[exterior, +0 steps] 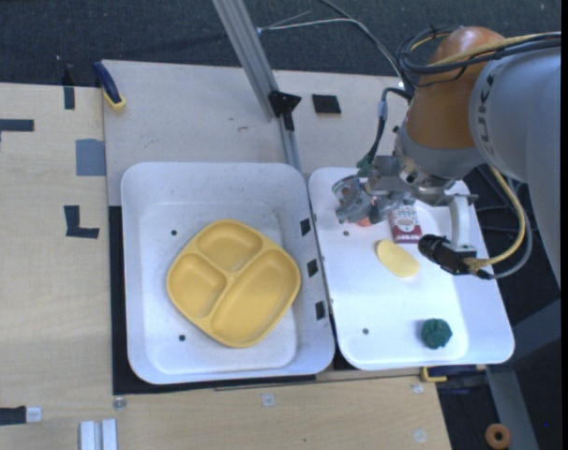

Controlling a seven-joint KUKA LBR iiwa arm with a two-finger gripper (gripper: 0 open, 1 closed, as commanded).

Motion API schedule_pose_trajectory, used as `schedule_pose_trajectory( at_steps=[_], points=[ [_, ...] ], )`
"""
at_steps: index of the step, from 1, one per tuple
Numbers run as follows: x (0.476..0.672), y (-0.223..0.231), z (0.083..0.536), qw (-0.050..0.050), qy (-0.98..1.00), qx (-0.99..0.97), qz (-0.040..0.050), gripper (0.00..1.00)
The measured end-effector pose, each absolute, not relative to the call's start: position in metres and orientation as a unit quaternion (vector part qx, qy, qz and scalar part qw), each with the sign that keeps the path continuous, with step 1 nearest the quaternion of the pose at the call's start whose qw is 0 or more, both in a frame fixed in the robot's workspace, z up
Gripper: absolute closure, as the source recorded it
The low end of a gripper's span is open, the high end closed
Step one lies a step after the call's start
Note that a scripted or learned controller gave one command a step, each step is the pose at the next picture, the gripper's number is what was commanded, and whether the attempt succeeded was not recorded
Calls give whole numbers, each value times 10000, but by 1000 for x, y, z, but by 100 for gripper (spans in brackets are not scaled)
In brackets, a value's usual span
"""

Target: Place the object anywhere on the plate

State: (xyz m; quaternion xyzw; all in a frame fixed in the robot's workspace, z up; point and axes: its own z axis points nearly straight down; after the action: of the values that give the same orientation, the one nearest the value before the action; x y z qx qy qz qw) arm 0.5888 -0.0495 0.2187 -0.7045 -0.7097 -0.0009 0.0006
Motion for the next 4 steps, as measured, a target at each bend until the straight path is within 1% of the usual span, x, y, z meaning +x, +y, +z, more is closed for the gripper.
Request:
schedule_pose_trajectory(
  at_steps=[1, 2, 3, 4],
  points=[
    [608, 13, 221, 9, -7101, -7041, -8, 100],
    [615, 71, 217, 11, -7098, -7044, -1, 100],
    [641, 114, 232, 4, -7093, -7049, -9, 100],
    [643, 132, 225, 2, -7082, -7060, 9, 100]
  ],
)
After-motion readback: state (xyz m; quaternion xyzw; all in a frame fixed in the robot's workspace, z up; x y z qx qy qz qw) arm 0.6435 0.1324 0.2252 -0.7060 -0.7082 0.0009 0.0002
